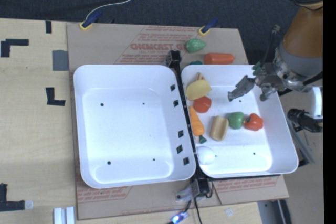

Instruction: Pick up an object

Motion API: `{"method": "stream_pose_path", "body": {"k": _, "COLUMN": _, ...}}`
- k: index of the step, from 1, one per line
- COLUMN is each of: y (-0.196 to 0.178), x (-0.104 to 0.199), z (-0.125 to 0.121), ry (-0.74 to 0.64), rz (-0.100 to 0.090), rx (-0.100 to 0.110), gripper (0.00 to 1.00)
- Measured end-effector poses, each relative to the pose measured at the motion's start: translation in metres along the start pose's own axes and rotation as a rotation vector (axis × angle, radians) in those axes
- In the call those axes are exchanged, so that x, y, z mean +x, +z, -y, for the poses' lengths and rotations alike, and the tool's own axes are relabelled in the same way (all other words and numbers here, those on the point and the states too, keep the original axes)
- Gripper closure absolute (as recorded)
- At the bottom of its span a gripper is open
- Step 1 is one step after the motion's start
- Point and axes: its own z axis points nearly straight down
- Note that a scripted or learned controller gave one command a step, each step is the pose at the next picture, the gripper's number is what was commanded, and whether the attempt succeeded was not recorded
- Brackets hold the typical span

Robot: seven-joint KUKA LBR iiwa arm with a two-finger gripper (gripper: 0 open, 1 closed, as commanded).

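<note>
Gripper hovering over the right bin, near its far edge, reaching in from the right; fingers splayed apart, nothing between them. Just nearer the front and slightly inward: green round vegetable touching red tomato-like piece, the closest candidates. Beside these, tan bread-like piece, long axis running far-to-near. Along the left wall: yellow fruit, small red piece, orange carrot lying lengthwise along that wall. Probably a short drop toward the front edge needed.
</note>
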Motion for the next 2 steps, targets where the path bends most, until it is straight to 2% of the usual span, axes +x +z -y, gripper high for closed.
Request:
{"method": "stream_pose_path", "body": {"k": 1, "y": 0.153, "x": -0.064, "z": -0.046, "ry": 0.004, "rz": 0.002, "rx": 0.002, "gripper": 0.0}}
{"method": "stream_pose_path", "body": {"k": 2, "y": 0.182, "x": -0.094, "z": -0.019, "ry": 0.003, "rz": 0.001, "rx": -0.002, "gripper": 0.0}}
